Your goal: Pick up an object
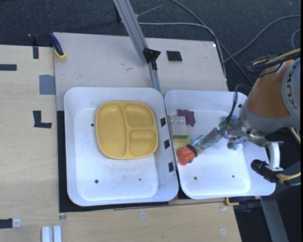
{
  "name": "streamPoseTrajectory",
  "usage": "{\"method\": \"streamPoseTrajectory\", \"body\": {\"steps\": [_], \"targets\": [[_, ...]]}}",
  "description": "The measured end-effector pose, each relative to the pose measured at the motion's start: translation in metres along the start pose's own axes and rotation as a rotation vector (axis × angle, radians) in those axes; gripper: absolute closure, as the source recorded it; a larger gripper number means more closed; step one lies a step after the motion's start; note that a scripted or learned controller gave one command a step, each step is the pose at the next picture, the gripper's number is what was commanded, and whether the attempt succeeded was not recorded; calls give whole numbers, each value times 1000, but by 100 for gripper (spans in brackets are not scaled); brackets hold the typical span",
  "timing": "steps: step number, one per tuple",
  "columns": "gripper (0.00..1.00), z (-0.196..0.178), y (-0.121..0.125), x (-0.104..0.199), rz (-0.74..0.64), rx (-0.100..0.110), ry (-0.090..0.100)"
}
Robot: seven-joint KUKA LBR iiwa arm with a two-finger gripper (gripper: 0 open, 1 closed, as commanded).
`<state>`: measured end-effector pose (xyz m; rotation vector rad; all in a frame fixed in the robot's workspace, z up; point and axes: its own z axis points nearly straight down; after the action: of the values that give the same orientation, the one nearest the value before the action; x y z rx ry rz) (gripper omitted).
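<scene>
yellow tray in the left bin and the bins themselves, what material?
Yellow tray: looks like moulded plastic, matte, with three smooth rounded compartments and an even colour. Left bin and right bin: probably thin formed plastic, white, slightly glossy, with rounded corners and rims.

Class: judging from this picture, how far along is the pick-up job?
Done: the gripper has reached into the right bin, down at the red object. In hand: nothing visibly held; the grasp can't be judged. Left: lifting it. The sponge and purple item lie nearby.

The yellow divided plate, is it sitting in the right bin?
No, the yellow divided plate lies in the left bin, apart from the right bin.
</scene>
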<state>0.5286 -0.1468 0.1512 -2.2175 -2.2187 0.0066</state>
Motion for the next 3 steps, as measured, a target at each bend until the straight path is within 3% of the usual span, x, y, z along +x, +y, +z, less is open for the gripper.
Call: {"method": "streamPoseTrajectory", "body": {"steps": [1,2,3], "targets": [[0,38,3,-5,-1,-7,4],[100,29,2,-5,-2,-9,-1],[100,-13,6,-5,-1,-8,-1]]}}
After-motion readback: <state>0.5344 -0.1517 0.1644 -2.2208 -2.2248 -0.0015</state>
